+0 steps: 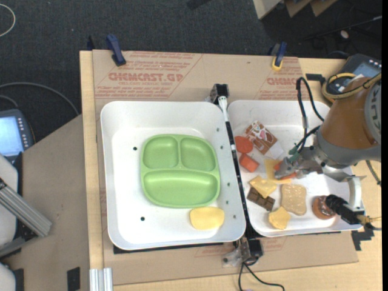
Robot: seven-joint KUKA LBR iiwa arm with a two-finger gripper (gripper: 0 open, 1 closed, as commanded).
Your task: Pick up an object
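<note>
While two white bins (115,162) rest on the cardboard-covered bench (182,71), the fingers' (285,170) state is unclear.

Divided plate (179,170) in left bin (115,162) (food pieces (267,193) in right bin (273,110))

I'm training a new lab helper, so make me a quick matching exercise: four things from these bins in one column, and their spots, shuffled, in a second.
Things:
1. green divided plate
2. yellow piece
3. chocolate doughnut
4. gripper

Places:
A. near right corner of right bin
B. middle of left bin
C. left bin, just in front of the plate
D. over the middle of the right bin

Pairs: 1-B, 2-C, 3-A, 4-D
</note>
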